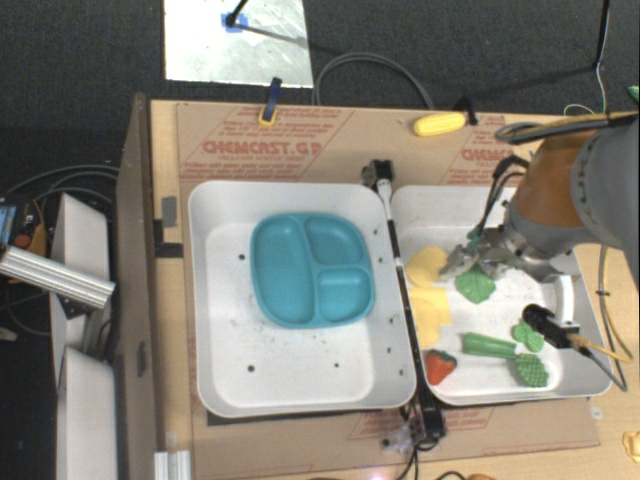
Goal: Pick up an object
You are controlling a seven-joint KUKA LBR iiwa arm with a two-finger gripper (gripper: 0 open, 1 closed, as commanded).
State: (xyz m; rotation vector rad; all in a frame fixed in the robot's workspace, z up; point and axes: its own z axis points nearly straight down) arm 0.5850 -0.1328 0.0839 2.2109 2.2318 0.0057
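Observation:
The right bin (575, 388) holds toy food. A green leafy lump (477, 287) lies near its middle, with a round yellow piece (427, 263) and a pale yellow slab (432, 314) to its left. My gripper (472, 259) hangs low over the bin, just above and left of the green lump, between it and the round yellow piece. I see nothing held in it. Along the front lie a long green vegetable (489, 345), a small green piece (529, 339), a bumpy green piece (531, 370) and a red strawberry (440, 366).
The left bin (220, 368) holds a blue divided plate (311, 269). A yellow object (438, 123) lies on the cardboard behind the bins. The arm (570, 193) covers the right bin's back right corner. The divider between the bins (398, 288) runs close to the yellow pieces.

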